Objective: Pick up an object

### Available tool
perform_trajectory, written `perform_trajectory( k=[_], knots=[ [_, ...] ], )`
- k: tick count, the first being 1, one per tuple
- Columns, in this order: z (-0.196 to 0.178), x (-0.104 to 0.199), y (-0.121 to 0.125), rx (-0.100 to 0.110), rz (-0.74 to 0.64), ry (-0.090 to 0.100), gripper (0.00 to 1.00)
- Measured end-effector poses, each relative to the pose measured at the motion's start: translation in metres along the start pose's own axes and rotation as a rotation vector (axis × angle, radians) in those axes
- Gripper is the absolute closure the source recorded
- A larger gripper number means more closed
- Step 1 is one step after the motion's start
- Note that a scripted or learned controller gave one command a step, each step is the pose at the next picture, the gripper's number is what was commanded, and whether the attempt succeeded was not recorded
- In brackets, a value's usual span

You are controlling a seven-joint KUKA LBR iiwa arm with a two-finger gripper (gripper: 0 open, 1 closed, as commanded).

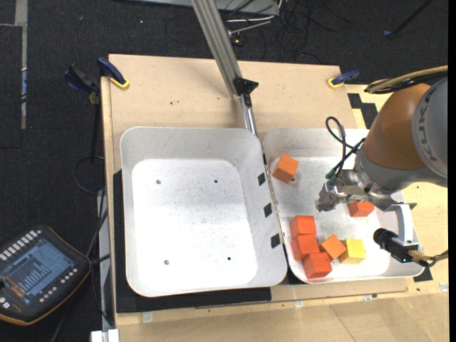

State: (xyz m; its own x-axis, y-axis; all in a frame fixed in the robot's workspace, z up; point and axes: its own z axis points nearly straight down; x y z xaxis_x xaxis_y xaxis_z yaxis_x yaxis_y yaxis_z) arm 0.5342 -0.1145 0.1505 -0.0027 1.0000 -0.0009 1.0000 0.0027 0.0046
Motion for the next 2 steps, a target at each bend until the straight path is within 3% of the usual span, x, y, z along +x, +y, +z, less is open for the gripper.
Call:
perform_trajectory(
  k=[2],
  knots=[
    [-0.105,-0.008,0.001,-0.002,-0.001,-0.001,1.00]
  ],
)
